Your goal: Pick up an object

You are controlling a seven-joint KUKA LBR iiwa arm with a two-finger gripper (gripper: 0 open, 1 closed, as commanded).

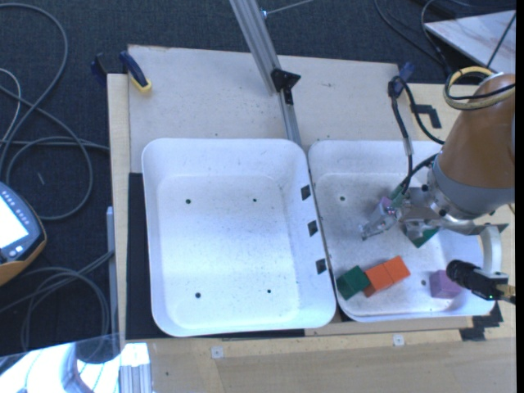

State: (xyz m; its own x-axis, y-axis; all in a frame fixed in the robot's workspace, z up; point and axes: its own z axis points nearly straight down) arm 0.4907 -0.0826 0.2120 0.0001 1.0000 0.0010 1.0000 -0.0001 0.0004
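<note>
In the right bin [344, 178], three blocks lie along the front wall: a dark green block [353, 282], an orange block [387, 273] touching it on its right, and a purple block [444, 284] further right. My gripper [378, 222] hangs low over the middle of this bin, behind the orange block and apart from it. A small teal piece [423, 237] shows just under the wrist; I cannot tell what it is. The grey arm with its orange band [483, 129] covers the bin's right side.
The left bin [164, 219] stands beside the right one, their walls meeting at a row of black clips [312, 228]. A metal pole [258, 35] slants across the back of the bench. Cables [403, 117] hang by the right bin's far corner.
</note>
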